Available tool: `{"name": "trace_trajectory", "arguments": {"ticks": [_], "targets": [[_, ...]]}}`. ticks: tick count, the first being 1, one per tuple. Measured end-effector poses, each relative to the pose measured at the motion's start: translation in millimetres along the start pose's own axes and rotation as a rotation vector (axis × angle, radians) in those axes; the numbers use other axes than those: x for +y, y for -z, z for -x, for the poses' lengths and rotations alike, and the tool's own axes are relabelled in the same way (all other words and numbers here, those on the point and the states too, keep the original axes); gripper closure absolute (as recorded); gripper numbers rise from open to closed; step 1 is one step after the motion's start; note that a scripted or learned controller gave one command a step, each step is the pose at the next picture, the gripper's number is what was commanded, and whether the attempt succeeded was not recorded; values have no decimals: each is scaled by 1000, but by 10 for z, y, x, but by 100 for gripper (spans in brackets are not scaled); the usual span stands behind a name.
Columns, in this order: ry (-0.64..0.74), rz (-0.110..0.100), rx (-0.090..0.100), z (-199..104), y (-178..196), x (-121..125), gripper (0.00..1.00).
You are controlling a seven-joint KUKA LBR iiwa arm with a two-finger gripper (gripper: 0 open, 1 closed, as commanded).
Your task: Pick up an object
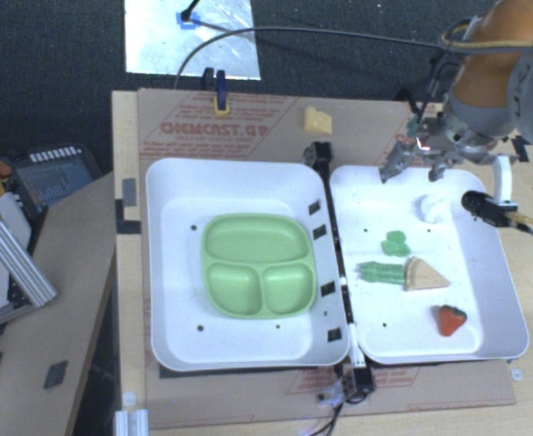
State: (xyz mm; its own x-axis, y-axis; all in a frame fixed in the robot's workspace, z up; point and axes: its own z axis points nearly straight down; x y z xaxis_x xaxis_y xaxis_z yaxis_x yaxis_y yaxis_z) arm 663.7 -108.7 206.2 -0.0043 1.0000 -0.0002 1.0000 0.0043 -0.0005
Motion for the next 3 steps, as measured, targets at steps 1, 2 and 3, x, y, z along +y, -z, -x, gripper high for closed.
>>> {"name": "trace_trajectory", "arguments": {"ticks": [1, 2, 3], "targets": [[1, -1, 0, -77, -577, -42, 0], [1, -2, 1, -152, -1147, -102, 0], [2, 5, -1, -145, -1001, -80, 100]]}}
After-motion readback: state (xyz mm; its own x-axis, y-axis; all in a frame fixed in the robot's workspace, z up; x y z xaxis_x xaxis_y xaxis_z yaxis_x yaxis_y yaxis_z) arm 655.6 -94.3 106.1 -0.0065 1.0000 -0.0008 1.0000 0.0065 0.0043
